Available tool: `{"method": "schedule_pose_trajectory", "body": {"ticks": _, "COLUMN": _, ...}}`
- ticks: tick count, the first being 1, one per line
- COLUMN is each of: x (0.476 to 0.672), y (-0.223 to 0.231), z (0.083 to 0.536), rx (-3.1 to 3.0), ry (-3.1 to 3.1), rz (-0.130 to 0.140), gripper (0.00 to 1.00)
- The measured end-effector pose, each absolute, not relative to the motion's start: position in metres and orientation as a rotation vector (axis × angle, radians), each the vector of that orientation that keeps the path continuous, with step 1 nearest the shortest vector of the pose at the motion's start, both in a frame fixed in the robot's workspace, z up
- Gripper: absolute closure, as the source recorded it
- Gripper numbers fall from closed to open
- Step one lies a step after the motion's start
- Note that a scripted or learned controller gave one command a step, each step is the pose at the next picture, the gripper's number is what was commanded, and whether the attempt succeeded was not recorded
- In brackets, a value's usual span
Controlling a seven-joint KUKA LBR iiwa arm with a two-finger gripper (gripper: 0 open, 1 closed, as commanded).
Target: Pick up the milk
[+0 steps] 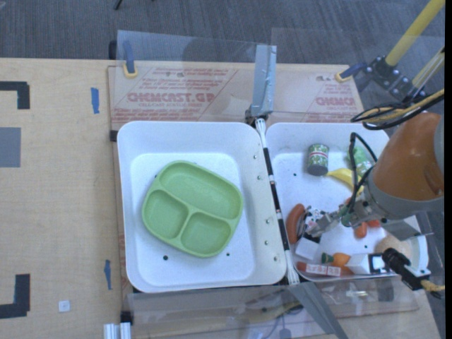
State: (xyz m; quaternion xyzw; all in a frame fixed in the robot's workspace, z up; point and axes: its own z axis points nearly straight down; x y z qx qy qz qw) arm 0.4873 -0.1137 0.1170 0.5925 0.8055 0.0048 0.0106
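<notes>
Milk, as far as it can be picked out, is the small white carton [308,248] lying in the right bin [288,167], low in that bin and close to its left wall. Its markings are too small to read, so the identification is not certain. The gripper [313,224] sits low over the clutter just above the carton in the view, very near or touching its upper edge; contact cannot be confirmed. Whether the gripper is released or clenched cannot be told, since its tip blurs into the dark and white shapes under it, and nothing can be seen held in it.

The arm [413,167] comes in from the right, its orange band bulking over the right side of the bin and hiding part of what lies there.

Just left of the gripper lies a red-orange sausage-shaped piece [294,220], tilted and close to the bin's left wall. Higher in the bin stands a small can [318,159] with a green label, well apart from the carton. A yellow banana [342,177] lies to the right of the can, and a green item [361,161] sits beside it, partly behind the arm. Below the carton, along the bin's lower edge, lie a flat red packet [319,268] and a small orange piece [341,258].

The left bin [134,189] holds a light green divided plate [192,207] with three compartments, lying flat near its middle. Both bins rest on a wooden bench [56,189], with brown cardboard [173,94] behind them.
</notes>
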Motion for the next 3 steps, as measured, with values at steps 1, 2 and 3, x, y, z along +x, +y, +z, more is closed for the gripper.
{"method": "schedule_pose_trajectory", "body": {"ticks": 1, "x": 0.551, "y": -0.108, "z": 0.108, "rx": 1.933, "ry": 2.441, "rz": 0.031, "gripper": 0.0}}
{"method": "schedule_pose_trajectory", "body": {"ticks": 2, "x": 0.557, "y": -0.1, "z": 0.124, "rx": 1.919, "ry": 2.445, "rz": 0.058, "gripper": 1.0}}
{"method": "schedule_pose_trajectory", "body": {"ticks": 3, "x": 0.483, "y": -0.054, "z": 0.184, "rx": 1.983, "ry": 2.44, "rz": -0.002, "gripper": 1.0}}
